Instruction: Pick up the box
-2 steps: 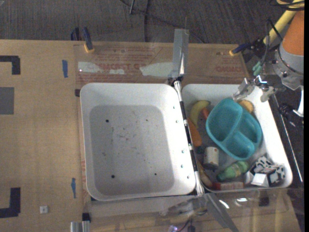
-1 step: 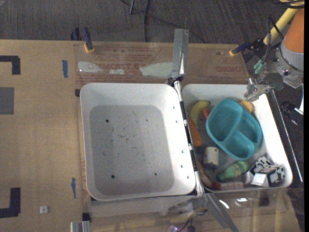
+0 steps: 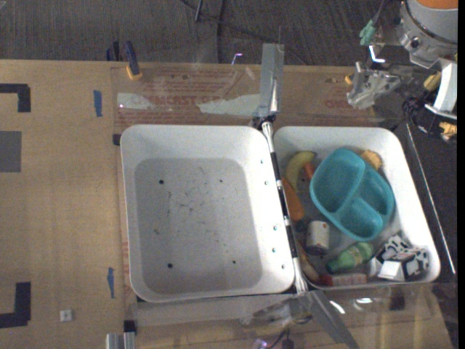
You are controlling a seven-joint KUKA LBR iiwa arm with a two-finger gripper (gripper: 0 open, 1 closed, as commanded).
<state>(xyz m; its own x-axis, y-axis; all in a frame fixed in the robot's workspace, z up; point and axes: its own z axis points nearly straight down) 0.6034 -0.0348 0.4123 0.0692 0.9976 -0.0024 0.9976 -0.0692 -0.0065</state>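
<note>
Box (image 3: 404, 259) black-and-white, right bin's (image 3: 418, 187) near corner, hand (image 3: 372, 86) blurred

Two white bins (image 3: 195, 138) — one teal dish (image 3: 352, 193), one banana (image 3: 298, 167), one black-white box (image 3: 403, 257).

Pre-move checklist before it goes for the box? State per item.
1. Box located: ok, black-and-white, near right corner of the right bin.
2. Box top free: ok, nothing lies on it.
3. Space beside box: not ok, teal dish and green bottle sit close.
4. Gripper clear of bins: ok, above the far rim.
5. Fingers ready: cannot tell.
6. Gripper over box: not ok, box is at the near end.
</note>
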